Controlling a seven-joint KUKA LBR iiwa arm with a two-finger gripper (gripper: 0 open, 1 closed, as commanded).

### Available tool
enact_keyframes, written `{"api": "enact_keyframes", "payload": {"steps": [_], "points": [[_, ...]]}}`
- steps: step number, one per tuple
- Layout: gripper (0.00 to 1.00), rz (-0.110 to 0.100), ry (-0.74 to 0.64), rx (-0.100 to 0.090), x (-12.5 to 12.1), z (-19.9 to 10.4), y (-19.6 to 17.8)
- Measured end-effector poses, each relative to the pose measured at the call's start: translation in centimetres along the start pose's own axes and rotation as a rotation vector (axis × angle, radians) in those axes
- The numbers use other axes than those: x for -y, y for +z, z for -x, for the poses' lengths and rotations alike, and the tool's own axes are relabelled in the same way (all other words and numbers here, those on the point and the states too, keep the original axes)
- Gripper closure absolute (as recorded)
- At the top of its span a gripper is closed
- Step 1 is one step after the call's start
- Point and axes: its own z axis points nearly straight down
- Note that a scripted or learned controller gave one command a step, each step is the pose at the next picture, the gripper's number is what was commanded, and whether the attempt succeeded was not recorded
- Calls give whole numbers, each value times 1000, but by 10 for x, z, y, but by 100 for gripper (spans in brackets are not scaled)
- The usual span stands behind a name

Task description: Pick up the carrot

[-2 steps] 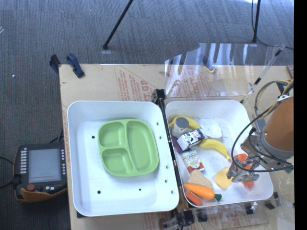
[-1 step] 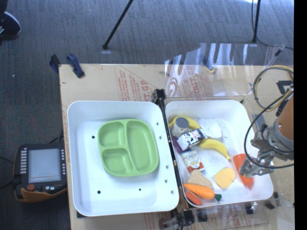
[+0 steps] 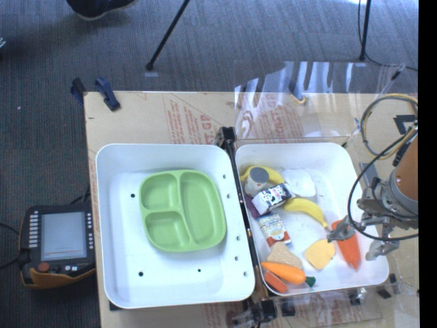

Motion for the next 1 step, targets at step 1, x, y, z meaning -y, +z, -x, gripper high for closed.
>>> {"api": "enact_keyframes", "payload": {"steps": [1], "points": [[0, 8, 57, -1, -47, 57, 84]]}}
